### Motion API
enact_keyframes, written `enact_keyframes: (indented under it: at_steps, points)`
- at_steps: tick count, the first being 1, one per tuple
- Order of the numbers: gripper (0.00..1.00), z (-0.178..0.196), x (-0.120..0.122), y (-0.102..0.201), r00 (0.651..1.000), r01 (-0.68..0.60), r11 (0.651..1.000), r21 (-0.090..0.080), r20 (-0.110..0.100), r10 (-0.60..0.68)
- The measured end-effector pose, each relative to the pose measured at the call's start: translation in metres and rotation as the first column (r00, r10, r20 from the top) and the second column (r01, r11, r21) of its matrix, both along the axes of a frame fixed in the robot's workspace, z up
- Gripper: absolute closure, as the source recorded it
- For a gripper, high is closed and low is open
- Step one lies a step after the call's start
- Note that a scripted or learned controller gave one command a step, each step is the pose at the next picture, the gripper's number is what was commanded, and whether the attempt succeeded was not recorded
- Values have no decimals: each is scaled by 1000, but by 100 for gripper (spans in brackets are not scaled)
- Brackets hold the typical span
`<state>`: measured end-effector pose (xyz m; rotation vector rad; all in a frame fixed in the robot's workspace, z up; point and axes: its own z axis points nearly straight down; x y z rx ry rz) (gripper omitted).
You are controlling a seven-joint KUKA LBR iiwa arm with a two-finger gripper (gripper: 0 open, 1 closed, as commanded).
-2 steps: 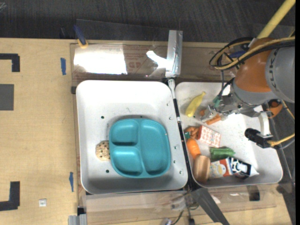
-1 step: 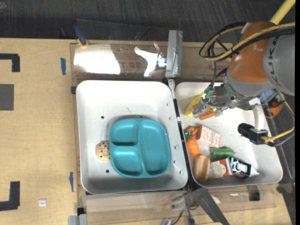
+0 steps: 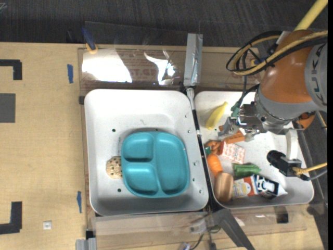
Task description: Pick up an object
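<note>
Camera view: one teal tray (image 3: 154, 163), one cookie (image 3: 113, 166).

Both bins are white: the left bin (image 3: 99, 139) and the right bin (image 3: 299, 189). In the left one, a teal divided plate (image 3: 154, 163) sits beside a tan cookie (image 3: 113, 166) speckled with dark chips. In the right one lie a yellow banana (image 3: 216, 114), an orange carrot (image 3: 214, 163), a brown bread roll (image 3: 224, 185) and a green piece (image 3: 245, 169). The arm (image 3: 291, 82) is grey and orange.

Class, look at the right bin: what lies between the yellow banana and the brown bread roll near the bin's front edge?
In the camera view, between the banana and the bread roll lies an orange carrot, close to the bin's left wall.
</note>
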<state>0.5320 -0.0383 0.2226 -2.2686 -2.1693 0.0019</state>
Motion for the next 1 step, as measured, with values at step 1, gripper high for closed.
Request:
enact_keyframes:
  at_steps: [1]
  points:
    - [100,-41,-34,41,977,-213,977,1,-3,213]
